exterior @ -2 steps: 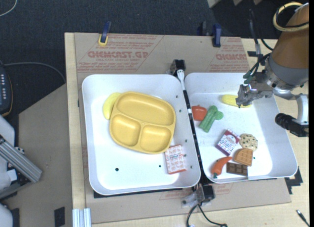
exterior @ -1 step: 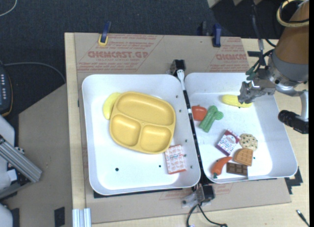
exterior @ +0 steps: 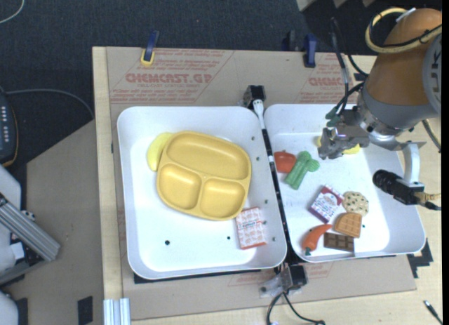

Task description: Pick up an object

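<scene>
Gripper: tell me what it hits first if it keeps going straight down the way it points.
Probably the yellow object under the gripper, or the right bin's floor beside it. The green toy lies slightly left; depth is unclear.

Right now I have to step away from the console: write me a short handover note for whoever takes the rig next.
Gripper: low over the far part of the right bin, beside a small yellow item; no object visibly held.
Right bin: green toy, red piece, purple packet, cookie, waffle, chocolate bar, orange carrot.
Left bin: yellow divided tray, red-printed packet.
Done: approach only.
Left: grasp and lift one object.
</scene>
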Tool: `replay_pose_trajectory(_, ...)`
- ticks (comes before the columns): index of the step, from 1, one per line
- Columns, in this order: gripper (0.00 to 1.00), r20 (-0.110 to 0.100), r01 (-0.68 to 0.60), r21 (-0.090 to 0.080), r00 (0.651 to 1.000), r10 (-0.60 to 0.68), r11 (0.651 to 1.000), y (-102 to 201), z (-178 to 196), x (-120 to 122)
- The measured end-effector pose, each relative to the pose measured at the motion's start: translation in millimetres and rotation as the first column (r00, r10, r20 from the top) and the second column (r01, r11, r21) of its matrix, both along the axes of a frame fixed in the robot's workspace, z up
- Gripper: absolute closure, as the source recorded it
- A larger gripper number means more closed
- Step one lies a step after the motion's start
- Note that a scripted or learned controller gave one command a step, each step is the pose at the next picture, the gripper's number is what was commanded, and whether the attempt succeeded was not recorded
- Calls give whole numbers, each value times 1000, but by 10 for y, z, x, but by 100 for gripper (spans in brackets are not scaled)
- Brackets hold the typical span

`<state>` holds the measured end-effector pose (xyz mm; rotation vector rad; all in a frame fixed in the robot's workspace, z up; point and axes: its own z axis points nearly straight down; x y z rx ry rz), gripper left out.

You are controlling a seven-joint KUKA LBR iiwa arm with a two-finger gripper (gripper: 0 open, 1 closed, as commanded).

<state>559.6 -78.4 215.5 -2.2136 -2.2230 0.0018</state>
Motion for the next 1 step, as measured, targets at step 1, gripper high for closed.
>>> replay_pose_trajectory(1, 100, 2, -1, 1, 1000, 1, 1000, 443, 97, -109)
